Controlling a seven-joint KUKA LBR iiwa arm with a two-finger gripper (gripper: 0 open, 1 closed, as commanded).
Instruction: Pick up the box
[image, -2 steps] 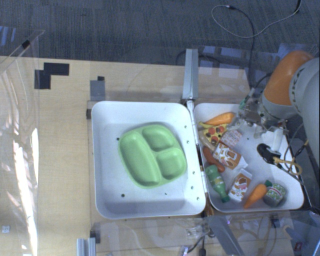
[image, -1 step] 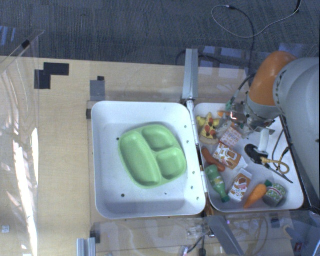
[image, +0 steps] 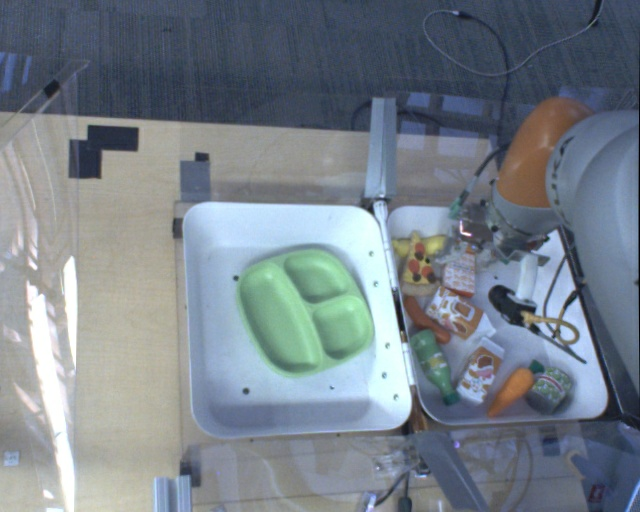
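Three small cartons lie in the right bin (image: 590, 400). A white and red box (image: 460, 273) sits near the bin's back, an orange and white box (image: 455, 313) lies just in front of it, and another printed box (image: 480, 370) rests nearer the front. My gripper (image: 472, 238) hangs over the back of the right bin, directly above the white and red box and very close to it. Whether it touches that box is hidden by the wrist.
A green divided plate (image: 305, 310) lies in the left bin (image: 215, 400). The right bin also holds a yellow and red toy (image: 420, 256), a green bottle (image: 433, 363), a carrot (image: 512, 390) and a dark green can (image: 550, 388). The arm covers the bin's right side.
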